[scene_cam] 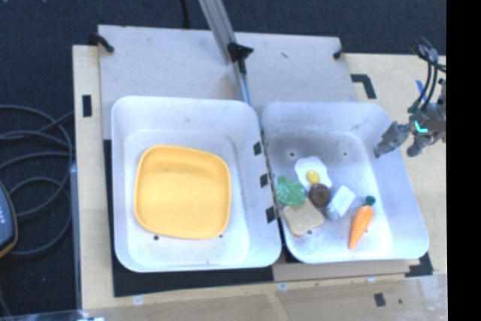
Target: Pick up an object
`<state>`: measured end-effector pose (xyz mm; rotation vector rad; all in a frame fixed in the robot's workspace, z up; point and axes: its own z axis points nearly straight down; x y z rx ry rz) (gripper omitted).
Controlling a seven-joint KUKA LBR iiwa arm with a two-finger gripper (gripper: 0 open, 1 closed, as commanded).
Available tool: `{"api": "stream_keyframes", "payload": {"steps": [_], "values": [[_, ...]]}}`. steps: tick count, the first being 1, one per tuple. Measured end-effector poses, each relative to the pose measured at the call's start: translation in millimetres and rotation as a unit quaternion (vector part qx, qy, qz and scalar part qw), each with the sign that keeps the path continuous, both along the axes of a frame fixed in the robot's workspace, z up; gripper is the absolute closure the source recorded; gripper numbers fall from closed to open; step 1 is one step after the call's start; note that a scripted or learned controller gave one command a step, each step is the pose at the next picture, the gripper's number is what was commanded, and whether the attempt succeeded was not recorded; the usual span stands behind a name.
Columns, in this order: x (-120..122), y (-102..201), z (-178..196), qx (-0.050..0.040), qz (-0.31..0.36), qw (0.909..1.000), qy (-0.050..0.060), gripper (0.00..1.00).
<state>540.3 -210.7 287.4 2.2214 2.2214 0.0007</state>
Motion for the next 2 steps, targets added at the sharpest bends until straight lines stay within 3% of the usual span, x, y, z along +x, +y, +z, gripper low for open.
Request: {"api": "stream_keyframes", "payload": {"steps": [1, 2], "values": [[0.0, 0.0, -0.1, 0.0, 0.0, 1.0, 0.0, 0.0], [-10.2, -1.4, -49.4, 0.0, -0.001, 1.0, 0.002, 0.0]]}}
